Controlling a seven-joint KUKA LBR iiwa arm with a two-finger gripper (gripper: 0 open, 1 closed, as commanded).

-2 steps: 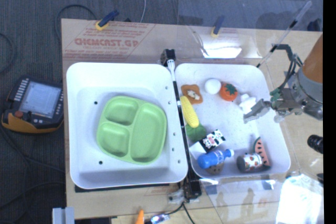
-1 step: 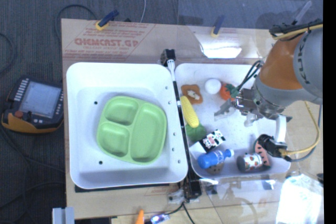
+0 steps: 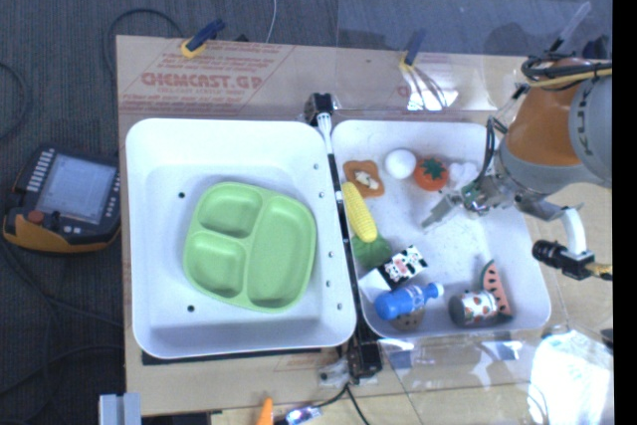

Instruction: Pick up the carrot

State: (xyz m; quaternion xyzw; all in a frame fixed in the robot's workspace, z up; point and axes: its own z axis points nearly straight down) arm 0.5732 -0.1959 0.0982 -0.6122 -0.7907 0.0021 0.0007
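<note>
The carrot [image 3: 432, 172], a stubby orange-red piece with a green top, lies near the far wall of the right bin [image 3: 528, 244], between a white egg [image 3: 400, 162] and the arm. My gripper [image 3: 439, 211] hangs low over the middle of that bin. It is just in front of the carrot, slightly to its right, and apart from it. It points left and towards the bin floor, and nothing shows in its grasp.
The right bin also holds a toast slice [image 3: 364, 176], a corn cob [image 3: 358, 211], a green piece [image 3: 373, 250], a cow-patterned item [image 3: 403, 266], a blue bottle [image 3: 408, 299], a can [image 3: 474, 307] and a watermelon slice [image 3: 494, 276]. A green divided plate [image 3: 249, 244] lies in the left bin [image 3: 159, 164].
</note>
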